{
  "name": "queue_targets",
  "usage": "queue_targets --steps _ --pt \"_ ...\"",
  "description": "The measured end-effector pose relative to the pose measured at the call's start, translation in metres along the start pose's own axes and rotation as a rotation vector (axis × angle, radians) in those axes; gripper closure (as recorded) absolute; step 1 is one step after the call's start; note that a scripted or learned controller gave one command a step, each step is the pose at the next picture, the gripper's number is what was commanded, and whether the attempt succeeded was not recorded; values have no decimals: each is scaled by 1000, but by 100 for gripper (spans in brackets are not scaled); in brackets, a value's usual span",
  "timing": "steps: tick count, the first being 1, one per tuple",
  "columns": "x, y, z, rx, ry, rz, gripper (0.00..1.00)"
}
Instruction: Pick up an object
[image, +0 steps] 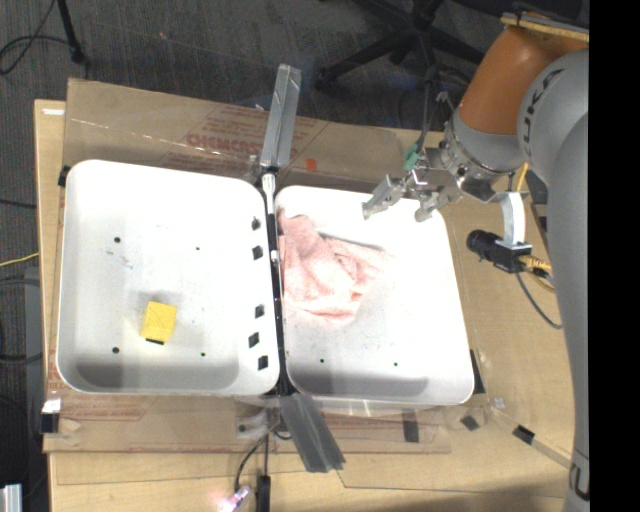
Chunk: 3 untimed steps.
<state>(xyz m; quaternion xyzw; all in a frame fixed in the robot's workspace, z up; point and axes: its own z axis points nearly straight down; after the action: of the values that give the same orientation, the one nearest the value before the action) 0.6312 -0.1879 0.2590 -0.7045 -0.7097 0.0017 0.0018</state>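
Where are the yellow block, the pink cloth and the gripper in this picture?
yellow block (159, 322): camera view, middle of its top face, in the left bin.
pink cloth (322, 270): camera view, middle of the crumpled fabric, in the right bin.
gripper (401, 203): camera view, midway between its fingertips.

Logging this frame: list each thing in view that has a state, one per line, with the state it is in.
Yellow square sponge block: lying flat in the left white plastic bin, untouched.
Pink crumpled cloth: bunched up in the right white plastic bin, against the wall beside the divider.
Grey two-finger gripper: jaws open, holding nothing, above the right bin's far rim.
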Motion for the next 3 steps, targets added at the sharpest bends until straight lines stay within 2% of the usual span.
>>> queue_targets --steps 1,2,3 --pt "57 26 156 -1 -2 -172 0" --pt "58 26 146 -1 -1 -176 100" --pt "58 26 146 -1 -2 -176 0"
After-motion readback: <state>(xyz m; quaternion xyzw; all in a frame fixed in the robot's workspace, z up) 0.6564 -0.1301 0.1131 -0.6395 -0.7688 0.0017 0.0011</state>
